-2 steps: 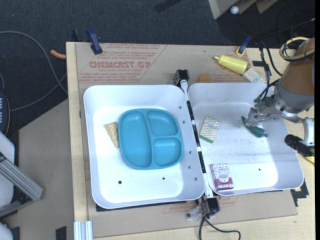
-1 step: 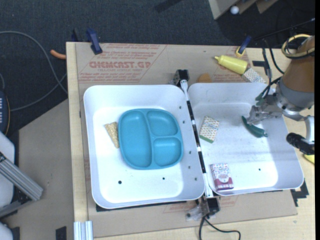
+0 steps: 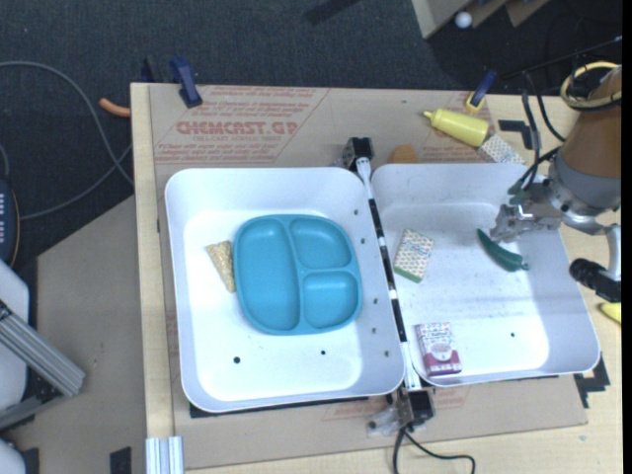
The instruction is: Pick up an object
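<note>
A small red box lies nearest; the gripper hovers by a green tool, finger state seemingly unreadable.

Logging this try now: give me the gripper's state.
Gripper: cannot be told; it sits low over the right bin, just above a dark green object, with nothing visibly held.
</note>
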You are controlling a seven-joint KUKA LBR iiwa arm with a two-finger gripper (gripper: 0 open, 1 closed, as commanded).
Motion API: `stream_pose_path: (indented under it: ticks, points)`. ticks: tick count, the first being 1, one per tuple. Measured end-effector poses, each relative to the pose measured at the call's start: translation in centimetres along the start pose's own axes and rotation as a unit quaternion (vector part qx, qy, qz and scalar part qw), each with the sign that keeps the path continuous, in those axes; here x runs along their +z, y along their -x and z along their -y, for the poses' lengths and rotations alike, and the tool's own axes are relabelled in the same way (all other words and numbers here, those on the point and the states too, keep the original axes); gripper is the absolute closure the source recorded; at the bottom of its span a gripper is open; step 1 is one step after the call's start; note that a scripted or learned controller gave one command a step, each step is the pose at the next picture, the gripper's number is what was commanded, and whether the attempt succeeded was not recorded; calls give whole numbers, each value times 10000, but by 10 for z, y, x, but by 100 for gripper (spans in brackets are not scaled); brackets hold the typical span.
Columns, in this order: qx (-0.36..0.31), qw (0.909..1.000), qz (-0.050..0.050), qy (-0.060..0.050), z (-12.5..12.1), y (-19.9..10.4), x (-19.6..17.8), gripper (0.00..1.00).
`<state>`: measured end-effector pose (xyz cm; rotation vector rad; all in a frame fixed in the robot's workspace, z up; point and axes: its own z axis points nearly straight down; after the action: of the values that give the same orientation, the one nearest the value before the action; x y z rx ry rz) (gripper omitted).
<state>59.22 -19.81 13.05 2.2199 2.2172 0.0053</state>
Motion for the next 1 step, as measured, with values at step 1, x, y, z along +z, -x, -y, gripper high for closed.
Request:
stream_pose_path:
  ticks: [1]
  points:
    - [2,10000,-2,-2,0,0,0,0]
